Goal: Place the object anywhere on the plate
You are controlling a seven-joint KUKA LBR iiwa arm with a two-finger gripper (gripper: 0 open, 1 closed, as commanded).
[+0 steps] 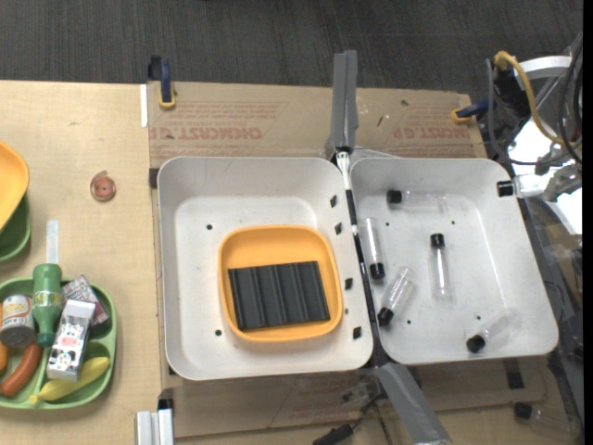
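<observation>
Bench top first: pale wood on the left, a brown cardboard sheet (241,119) under the two white bins, dark carpet beyond.

From the overhead camera, the left bin (185,248) holds the orange plate (278,239), sitting roughly in the middle. A dark ridged slab (280,295) lies flat on it, inside the rim on every side. If that slab is the object, I'd call the job as good as done.

Over in the right bin (500,276), clear tubes with black caps are scattered about. One tube (372,239) lies just beside the divider, another (438,272) is mid-bin, a third (398,290) is tilted below it, and one more (491,327) sits near the front corner.

If a tube is the object instead, it needs lifting clear over the raised lips where the bins meet. It should be released low over the plate, because a round tube will likely roll. Laying it along the slab's grooves ought to hold it.

On the left, well out of the way, are a green tray of toy food (88,378) and a yellow bowl (9,188). Nothing crowds the plate itself.
</observation>
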